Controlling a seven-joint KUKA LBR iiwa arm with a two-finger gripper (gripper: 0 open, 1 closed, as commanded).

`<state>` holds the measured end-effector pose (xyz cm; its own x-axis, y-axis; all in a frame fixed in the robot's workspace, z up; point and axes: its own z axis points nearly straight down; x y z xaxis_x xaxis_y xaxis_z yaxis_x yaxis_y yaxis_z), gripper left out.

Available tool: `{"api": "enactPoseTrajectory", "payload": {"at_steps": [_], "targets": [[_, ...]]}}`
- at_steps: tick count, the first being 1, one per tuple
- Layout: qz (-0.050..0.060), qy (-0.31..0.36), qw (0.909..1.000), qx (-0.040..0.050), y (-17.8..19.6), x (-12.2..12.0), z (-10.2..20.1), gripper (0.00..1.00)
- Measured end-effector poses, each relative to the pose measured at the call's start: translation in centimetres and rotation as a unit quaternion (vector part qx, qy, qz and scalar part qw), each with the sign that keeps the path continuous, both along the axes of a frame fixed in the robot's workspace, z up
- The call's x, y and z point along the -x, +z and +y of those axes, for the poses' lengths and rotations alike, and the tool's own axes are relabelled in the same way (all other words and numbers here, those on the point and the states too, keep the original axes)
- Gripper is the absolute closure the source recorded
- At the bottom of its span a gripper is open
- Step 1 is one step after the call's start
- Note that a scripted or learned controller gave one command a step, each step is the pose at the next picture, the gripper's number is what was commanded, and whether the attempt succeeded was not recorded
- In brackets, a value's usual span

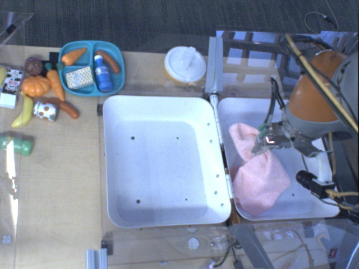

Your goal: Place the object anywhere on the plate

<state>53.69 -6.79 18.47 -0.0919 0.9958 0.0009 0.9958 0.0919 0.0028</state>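
Note:
A pink cloth (255,172) lies crumpled in the right white bin (314,206), spread along its left side. My gripper (266,143) is low over the cloth's upper part, right at its surface, with the grey arm and orange band (314,97) rising to the right. The cloth folds up around the gripper tip and hides the contact. A blue divided plate (85,48) sits on the bench at the far left, beyond the bins, with toy food in its compartments.
The left white bin (162,158) lies between the cloth and the plate. A white lidded cup (185,64) stands behind it. Toy vegetables, a banana and a can (45,111) are scattered left of the plate. Cables and a frame crowd the right rear.

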Motion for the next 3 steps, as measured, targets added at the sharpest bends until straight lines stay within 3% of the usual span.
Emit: {"api": "enactPoseTrajectory", "payload": {"at_steps": [1, 2, 3], "targets": [[0.000, 0.003, 1.0000, 0.0005, 4.0, -0.1, 0.1, 1.00], [0.000, 0.203, 0.9791, 0.0009, 4.6, 1.2, 4.8, 1.00], [0.000, 0.395, 0.9186, 0.0010, 4.4, 2.6, 9.3, 1.00]]}}
